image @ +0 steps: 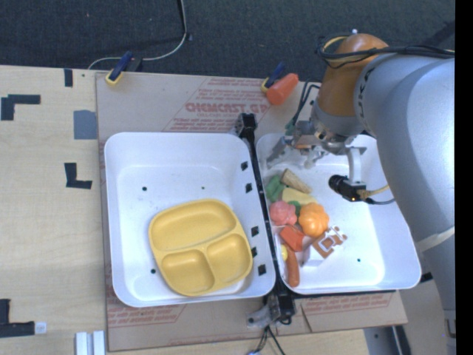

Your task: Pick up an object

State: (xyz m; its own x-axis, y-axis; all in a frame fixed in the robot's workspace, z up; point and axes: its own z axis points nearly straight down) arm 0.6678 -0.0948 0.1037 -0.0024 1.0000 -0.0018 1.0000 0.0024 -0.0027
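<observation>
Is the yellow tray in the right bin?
No, the yellow tray lies in the left bin, apart from the toy food.

The bench (44, 198) carries a cardboard sheet (214, 106); two white bins (122, 198) sit side by side on it.

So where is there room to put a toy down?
Left bin: bare floor behind the yellow divided plate. Right bin: bare near-right corner, beyond the orange ball. Crowded: toy food piled along the divider, and the back under the pincer.
</observation>
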